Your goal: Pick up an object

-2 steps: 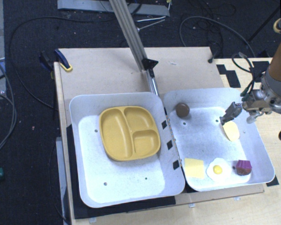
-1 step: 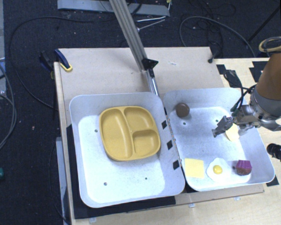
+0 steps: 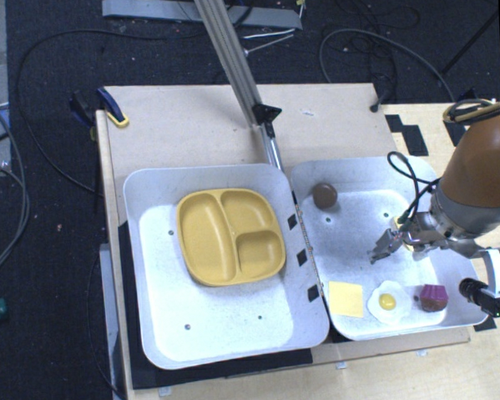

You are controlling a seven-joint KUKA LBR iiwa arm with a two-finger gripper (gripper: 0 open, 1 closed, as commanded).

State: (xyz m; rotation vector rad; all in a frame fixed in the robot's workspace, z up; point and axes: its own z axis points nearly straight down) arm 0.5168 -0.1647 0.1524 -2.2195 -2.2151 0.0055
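We see two-finger gripper [image 3: 385, 248] low in right white bin [image 3: 351, 210], fingers apart, nothing between. Nearest pick: white-and-yellow plastic fried egg [image 3: 387, 301], directly nearward; purple block [image 3: 432, 297] near-right.

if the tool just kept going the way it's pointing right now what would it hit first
The tool points left and down toward the right bin's bare floor, so it would likely meet that first. The fried egg and brown ball seem off its line, though depth is unclear.

The jaws [image 3: 385, 248] hang low in the right bin [image 3: 359, 206], holding nothing. Just below them lie a fried egg [image 3: 387, 301], cheese slice [image 3: 347, 298] and purple piece [image 3: 432, 297]; a brown ball [image 3: 324, 195] sits up-left.
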